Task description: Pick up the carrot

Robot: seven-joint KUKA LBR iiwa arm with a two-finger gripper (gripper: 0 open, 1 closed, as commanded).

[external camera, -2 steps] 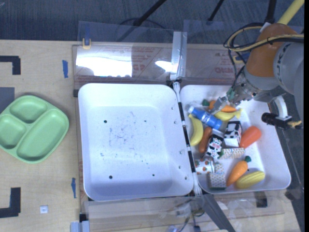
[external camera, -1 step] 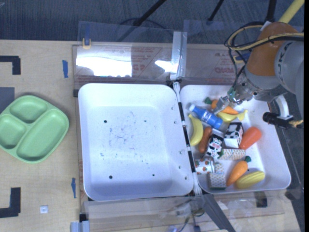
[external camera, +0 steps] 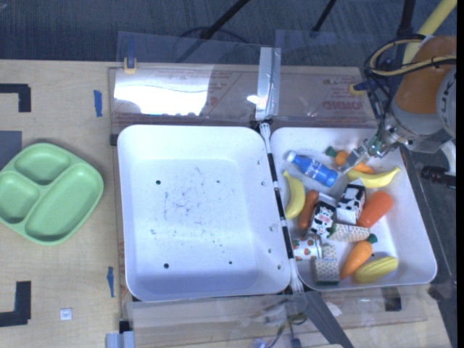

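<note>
Two orange carrots lie in the right bin (external camera: pixel 424 252). The larger carrot (external camera: pixel 375 208) is at the right of the pile, and the smaller carrot (external camera: pixel 356 259) is nearer the front, beside a yellow lemon (external camera: pixel 376 268). My gripper (external camera: pixel 368 151) hangs over the bin's far right part, above a yellow banana (external camera: pixel 378 177) and a small orange piece (external camera: pixel 339 156). It is apart from both carrots, with the larger one below it in the view. Nothing is seen held in it.
The right bin also holds a blue bottle (external camera: pixel 313 168), a second banana (external camera: pixel 295 194), a reddish sausage (external camera: pixel 309 207), black-and-white cow toys (external camera: pixel 350 201) and small wafer-like pieces (external camera: pixel 326 268). The left bin (external camera: pixel 138 151) adjoins it. A green divided plate (external camera: pixel 48 192) sits at the far left.
</note>
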